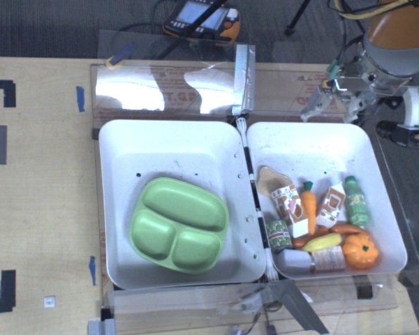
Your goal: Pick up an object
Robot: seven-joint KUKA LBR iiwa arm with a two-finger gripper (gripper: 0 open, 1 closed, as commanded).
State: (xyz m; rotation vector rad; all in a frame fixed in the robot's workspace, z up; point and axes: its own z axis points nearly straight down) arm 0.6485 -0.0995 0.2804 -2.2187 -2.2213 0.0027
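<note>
Nothing is gripped yet by the hand (333, 103), seen spread open, while the carrot (308, 211), spotted below it in the right bin (377, 160), is guessed light, stiff and slick, best pinched mid-body across its width.

setting: robot lab test cell | tabletop (42, 187): pale wood, carrying black corner markers and blue tape tabs | two white bins (119, 152) sitting side by side under clear panels | teach pendant (199, 18) lying on grey carpet behind, cables trailing | tripod legs (314, 2) standing nearby | toy groceries (321, 222) serving as test items
</note>
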